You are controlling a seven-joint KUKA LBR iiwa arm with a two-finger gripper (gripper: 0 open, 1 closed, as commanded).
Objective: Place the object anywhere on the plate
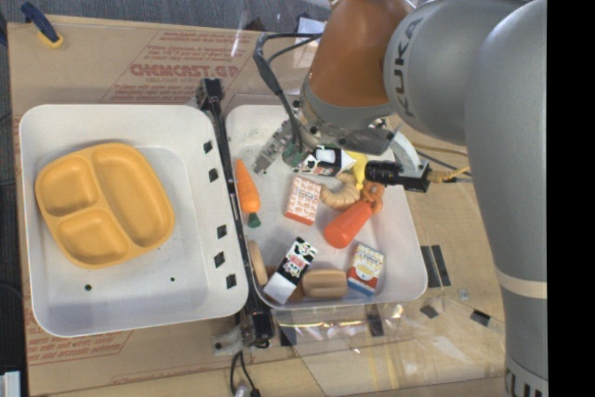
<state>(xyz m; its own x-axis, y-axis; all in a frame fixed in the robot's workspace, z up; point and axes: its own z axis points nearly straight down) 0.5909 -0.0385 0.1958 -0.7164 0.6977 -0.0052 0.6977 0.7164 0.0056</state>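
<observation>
The claw [279,147] hangs in the right bin [402,242], fingers hidden.

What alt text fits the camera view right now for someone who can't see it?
The grey arm's gripper hangs over the right bin, above toy food including a carrot. The yellow plate sits in the left bin.

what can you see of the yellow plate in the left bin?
The yellow plate looks like matte plastic: a rounded rectangle with three compartments split by raised ridges, two at its upper end and one at its lower end. It lies flat, turned at a slant, on the floor of the left bin, toward that bin's left side. Nothing rests on it. The gripper is over the right bin, apart from it.
</observation>
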